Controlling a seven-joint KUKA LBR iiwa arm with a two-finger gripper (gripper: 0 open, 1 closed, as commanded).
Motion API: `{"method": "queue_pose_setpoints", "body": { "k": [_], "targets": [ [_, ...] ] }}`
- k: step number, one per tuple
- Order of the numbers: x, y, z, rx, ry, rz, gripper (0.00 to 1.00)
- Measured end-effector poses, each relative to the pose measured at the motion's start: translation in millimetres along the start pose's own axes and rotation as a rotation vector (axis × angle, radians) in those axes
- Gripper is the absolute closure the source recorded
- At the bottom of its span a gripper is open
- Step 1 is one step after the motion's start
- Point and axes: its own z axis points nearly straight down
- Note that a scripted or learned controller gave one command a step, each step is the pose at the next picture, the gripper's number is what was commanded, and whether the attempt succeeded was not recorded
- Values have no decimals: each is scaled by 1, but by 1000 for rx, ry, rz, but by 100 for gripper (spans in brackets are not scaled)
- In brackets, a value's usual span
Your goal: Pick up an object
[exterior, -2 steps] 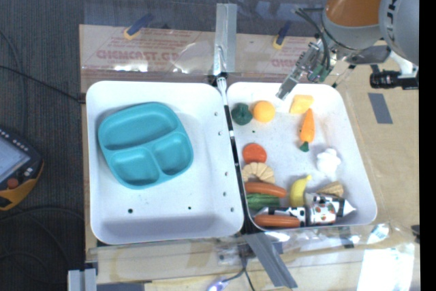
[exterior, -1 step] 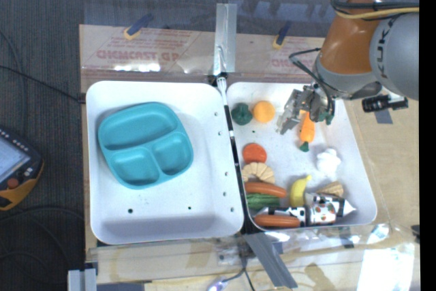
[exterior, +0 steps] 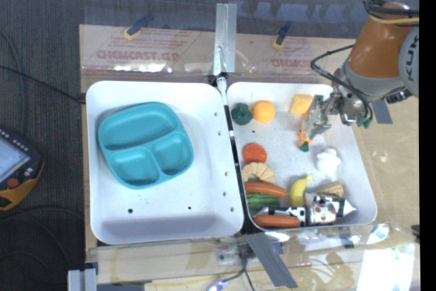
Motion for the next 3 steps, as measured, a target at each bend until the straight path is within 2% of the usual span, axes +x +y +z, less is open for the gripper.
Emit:
{"method": "queue_pose_setpoints", "body": {
  "k": [1, 2, 3],
  "targets": [
    [0, 0, 0, 0, 0, 0, 0],
    [-10, 6, 43, -1, -10, 54, 0],
    [-23, 19, 43, 2, 8, 227, 0]
  ]
}}
